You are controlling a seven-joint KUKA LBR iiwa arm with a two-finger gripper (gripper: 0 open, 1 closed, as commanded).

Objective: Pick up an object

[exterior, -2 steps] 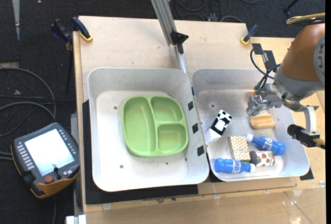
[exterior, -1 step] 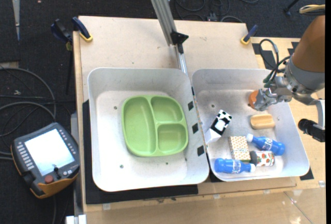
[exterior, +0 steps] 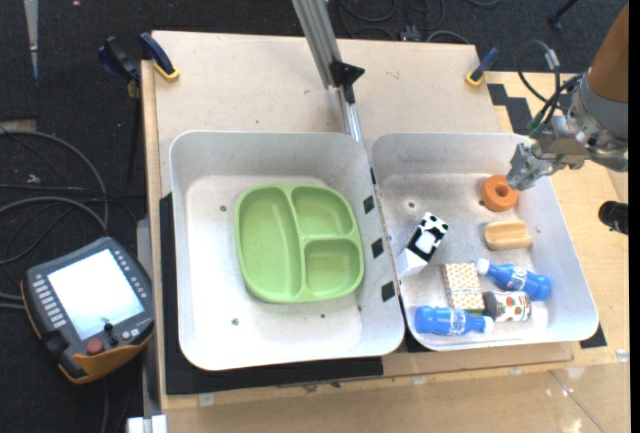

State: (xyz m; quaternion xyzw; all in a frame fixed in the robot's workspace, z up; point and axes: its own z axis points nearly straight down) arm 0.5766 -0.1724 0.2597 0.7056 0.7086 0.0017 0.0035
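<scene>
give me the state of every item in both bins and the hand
green divided plate: flat in left bin, nothing on it
orange ring: flat in right bin, beside hand
hand: over right bin, holding nothing
tan block: lying flat
blue bottle: on its side
black-and-white toy: resting in bin

Two white bins are set side by side on the desk (exterior: 250, 81). A green divided plate (exterior: 299, 243) is held in the left bin (exterior: 195, 321). In the right bin (exterior: 565, 241), an orange ring (exterior: 499, 193), a tan block (exterior: 507, 234), a black-and-white piece (exterior: 427, 237) and two blue bottles (exterior: 450, 321) are seen. The hand (exterior: 523, 168) is positioned just above the orange ring.
</scene>
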